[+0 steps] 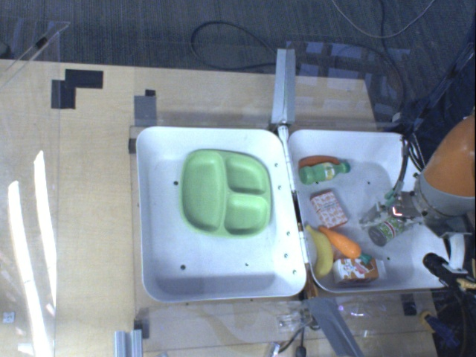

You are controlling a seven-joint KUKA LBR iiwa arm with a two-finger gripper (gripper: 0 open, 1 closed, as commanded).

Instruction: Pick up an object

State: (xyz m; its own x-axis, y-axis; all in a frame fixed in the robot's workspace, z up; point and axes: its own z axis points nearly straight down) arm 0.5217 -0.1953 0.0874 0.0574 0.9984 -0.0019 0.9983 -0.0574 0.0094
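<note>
My gripper [379,211] hangs low over the right side of the right bin [372,146], and its fingers are open with nothing between them. A small green and silver can [385,233] lies on its side just in front of the fingertips, touching or nearly touching them. Further left in the same bin lie a green bottle [323,172] with a red item [318,160] behind it, a red and white packet [328,208], a banana [323,251], a carrot [343,242] and an orange carton [355,269].
The left bin [160,199] holds a green divided plate [225,191]. The grey arm with its orange band [454,166] fills the right bin's right edge. A metal post [283,88] stands behind the wall between the bins. Cables lie on the floor behind.
</note>
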